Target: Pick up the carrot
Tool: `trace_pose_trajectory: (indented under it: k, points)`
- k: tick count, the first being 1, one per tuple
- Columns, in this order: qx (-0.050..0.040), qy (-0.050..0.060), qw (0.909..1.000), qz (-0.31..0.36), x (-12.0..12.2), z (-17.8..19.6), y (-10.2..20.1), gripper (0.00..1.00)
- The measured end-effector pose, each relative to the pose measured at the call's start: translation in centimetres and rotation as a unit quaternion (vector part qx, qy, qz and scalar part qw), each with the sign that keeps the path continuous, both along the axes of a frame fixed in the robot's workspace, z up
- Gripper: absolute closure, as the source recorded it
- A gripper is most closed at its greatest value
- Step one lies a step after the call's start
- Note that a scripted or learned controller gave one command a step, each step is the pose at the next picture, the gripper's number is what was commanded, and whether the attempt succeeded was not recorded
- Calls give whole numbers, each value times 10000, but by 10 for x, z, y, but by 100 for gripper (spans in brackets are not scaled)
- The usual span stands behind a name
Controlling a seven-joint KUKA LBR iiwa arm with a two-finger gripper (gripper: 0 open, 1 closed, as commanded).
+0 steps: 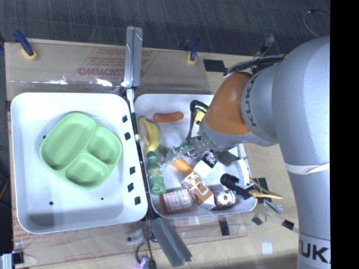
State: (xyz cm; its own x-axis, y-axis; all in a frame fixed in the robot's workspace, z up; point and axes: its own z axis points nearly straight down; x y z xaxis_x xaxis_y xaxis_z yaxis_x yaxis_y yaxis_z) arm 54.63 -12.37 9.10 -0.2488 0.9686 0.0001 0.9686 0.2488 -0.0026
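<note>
Over the right bin point(147, 206), the hand point(189, 148) hovers just above the carrot point(181, 165), wedged among bottles and packets beside a banana point(149, 134); its grip state cannot be told. A clean pick likely needs a straight descent avoiding neighbours.

The grey KUKA arm point(305, 128) enters from the right side of the camera view, its thick rounded links filling most of that edge from top to bottom. It bends leftward at mid-height, where the orange band point(227, 112) wraps the segment just above the wrist. Below the band the wrist turns downward and slightly left, ending in the gripper point(189, 148). The gripper's dark and metallic body is seen nearly end-on, foreshortened beneath the wrist. Thin black cables loop along the wrist's left side beside the band.
</note>
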Motion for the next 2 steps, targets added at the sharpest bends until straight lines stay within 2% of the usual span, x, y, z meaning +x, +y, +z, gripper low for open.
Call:
trace_pose_trajectory:
  k: [1, 2]
  points:
    - [-17, -25, 10000, 13, -44, 2, 8, 0]
    - [-12, -18, 10000, 36, -44, 11, 8, 100]
